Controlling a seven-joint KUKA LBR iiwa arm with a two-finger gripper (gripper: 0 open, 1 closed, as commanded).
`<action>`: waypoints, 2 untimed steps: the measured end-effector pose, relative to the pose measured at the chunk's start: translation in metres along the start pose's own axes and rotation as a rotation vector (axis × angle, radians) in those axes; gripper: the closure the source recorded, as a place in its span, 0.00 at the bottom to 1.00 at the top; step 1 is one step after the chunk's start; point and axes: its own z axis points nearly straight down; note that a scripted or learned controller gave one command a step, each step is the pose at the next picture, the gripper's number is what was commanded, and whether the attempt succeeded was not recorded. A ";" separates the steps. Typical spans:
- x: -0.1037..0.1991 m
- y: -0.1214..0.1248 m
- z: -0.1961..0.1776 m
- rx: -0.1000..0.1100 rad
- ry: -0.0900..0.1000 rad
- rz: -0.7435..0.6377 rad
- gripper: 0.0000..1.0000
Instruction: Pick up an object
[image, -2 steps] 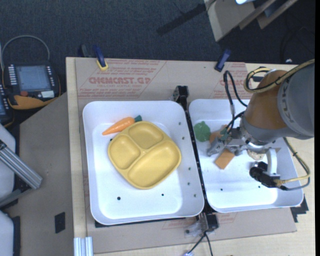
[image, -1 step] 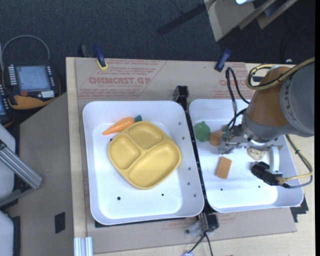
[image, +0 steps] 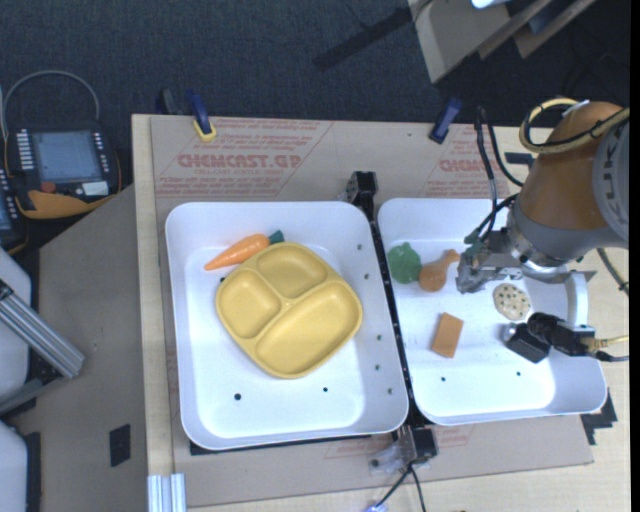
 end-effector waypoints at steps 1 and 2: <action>0.004 0.002 -0.063 -0.002 0.000 -0.001 1.00; 0.004 0.003 -0.088 -0.001 0.000 -0.001 1.00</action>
